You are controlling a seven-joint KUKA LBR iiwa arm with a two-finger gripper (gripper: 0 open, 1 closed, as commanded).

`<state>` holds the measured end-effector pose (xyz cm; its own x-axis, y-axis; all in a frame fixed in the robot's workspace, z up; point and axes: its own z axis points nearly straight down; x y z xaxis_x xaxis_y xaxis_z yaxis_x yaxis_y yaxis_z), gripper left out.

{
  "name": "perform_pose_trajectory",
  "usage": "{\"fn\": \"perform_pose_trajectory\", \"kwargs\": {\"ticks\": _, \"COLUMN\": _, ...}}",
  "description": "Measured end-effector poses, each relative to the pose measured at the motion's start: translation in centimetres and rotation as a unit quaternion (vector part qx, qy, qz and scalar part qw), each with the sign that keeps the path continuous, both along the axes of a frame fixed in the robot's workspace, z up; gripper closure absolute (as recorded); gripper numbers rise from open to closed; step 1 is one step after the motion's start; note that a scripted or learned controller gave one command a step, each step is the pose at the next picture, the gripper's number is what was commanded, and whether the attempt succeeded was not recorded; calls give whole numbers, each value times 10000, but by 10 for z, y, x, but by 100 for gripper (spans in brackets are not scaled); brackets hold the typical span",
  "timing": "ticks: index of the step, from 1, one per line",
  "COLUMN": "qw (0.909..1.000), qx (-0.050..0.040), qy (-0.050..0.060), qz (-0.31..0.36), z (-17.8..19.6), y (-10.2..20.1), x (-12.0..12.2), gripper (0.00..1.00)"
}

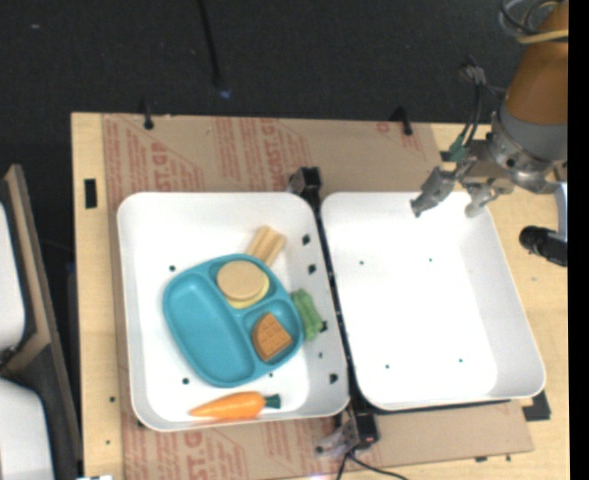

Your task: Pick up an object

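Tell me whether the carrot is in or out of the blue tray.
Out. The carrot lies on the left bin's white floor, just past the near edge of the blue tray.

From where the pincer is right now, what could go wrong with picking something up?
1. The pincer hangs over the right bin's far edge, while every object sits in the left bin; closing here would likely catch nothing.
2. The carrot lies close to the left bin's near wall, which may block a finger.

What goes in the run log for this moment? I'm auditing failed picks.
gripper: open, holding nothing, over right bin top edge | carrot, blue tray: in left bin
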<state>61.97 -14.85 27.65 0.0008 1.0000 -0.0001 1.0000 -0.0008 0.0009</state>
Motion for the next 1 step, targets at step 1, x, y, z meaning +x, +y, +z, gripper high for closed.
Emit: {"fn": "perform_pose_trajectory", "kwargs": {"ticks": 1, "qw": 10000, "qx": -1, "qy": -21, "qz": 36, "z": 57, "y": 24, "x": 22, "gripper": 0}}
